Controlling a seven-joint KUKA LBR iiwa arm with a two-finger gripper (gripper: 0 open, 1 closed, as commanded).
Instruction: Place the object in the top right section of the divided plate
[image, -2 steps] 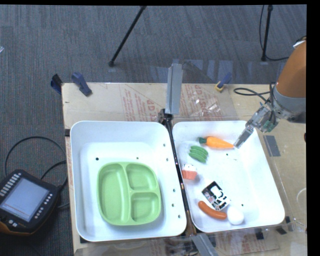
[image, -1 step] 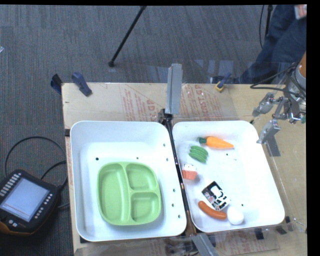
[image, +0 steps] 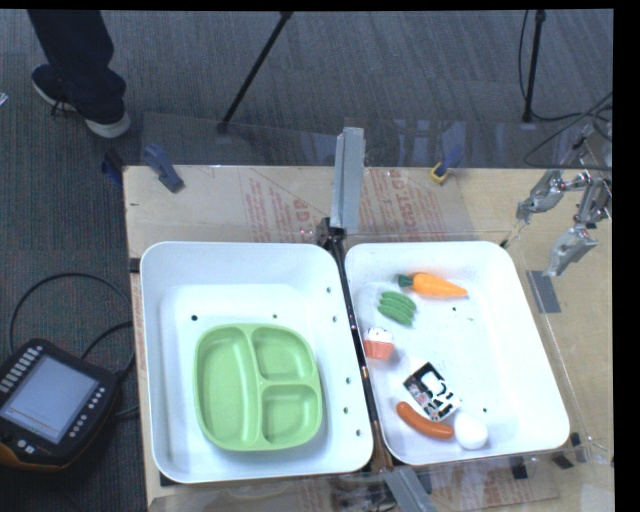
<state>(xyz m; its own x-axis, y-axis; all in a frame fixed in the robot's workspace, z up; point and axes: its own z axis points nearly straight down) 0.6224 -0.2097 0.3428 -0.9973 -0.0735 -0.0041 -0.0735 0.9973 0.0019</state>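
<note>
A light green divided plate lies in the left white bin, with one long section on its left and two smaller ones on its right. Its top right section holds nothing. The right white bin holds the loose objects: a toy carrot at the back, a green pea pod just below it, a small pink and orange cake slice by the left wall, a black and white box, a red sausage and a white egg near the front.
A grey post stands behind the seam between the bins. Metal clamps sit on the bench at the far right. A teach pendant rests on the floor to the left, and tripod legs stand behind.
</note>
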